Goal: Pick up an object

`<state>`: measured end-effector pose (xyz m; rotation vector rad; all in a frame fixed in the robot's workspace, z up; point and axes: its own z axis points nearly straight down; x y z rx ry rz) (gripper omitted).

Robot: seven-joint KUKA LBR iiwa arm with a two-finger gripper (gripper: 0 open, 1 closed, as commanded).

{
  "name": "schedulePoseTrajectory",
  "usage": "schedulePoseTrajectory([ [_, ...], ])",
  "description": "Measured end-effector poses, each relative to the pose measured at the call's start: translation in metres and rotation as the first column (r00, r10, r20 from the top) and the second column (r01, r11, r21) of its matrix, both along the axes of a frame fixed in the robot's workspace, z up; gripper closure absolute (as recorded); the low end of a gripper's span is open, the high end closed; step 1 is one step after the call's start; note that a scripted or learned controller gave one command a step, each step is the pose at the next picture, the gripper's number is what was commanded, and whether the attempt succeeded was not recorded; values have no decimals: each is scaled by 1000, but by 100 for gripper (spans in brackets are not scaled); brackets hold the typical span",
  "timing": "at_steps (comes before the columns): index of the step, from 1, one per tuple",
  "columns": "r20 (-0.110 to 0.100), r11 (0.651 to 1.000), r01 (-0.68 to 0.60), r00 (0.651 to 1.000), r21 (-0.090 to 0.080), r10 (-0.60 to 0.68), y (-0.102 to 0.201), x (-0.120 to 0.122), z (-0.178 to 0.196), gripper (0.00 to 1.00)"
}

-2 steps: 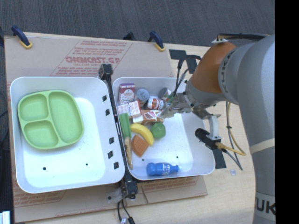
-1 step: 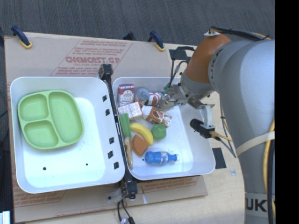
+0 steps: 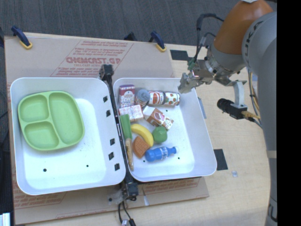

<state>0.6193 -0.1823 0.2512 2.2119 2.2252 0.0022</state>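
Observation:
The right bin (image 3: 200, 145) holds several small items: a yellow banana (image 3: 143, 133), a green apple-like ball (image 3: 160, 135), a blue bottle (image 3: 159, 153), a waffle-like orange piece (image 3: 140, 146), a red-and-white can (image 3: 164, 98), small cartons (image 3: 159, 118) and a green stick (image 3: 125, 126). My gripper (image 3: 185, 85) hangs over the bin's upper right corner, just right of the can. Nothing shows between its fingers.
The left bin (image 3: 61, 166) carries a light green divided plate (image 3: 50, 121). Brown cardboard (image 3: 94, 58) lies under both bins, held by blue and yellow clamps (image 3: 21, 36) at the back edge. The arm's black cables and bracket (image 3: 233, 108) hang right of the right bin.

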Motion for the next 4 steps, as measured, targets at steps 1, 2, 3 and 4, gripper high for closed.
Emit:
schedulePoseTrajectory([
  [1, -3, 1000, 0, 1000, 1, 0, 0, -1, -1, 0],
  [2, 9, 1000, 1, 1000, 1, -1, -16, -46, -140, 0],
  [3, 14, 1000, -4, 1000, -4, 4, -18, -44, -127, 100],
  [4, -6, 1000, 0, 1000, 2, 0, -28, -18, -160, 100],
])
